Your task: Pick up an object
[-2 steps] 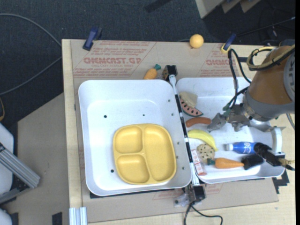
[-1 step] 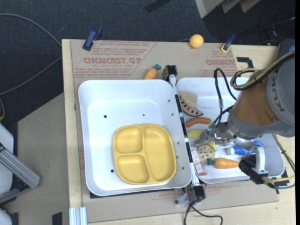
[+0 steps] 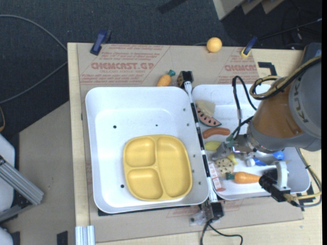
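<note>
Gripper [image 3: 234, 148] low in right bin [image 3: 225, 93], over toy food near carrot [image 3: 245, 177]; claw state cannot tell.

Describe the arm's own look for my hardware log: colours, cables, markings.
The arm is bulky and rounded, grey on top with a broad orange band above the wrist. Black and yellowish cables loop along it. The gripper end is silvery metal with a small blue part; a black-and-white unit sits below. No markings are legible.
</note>
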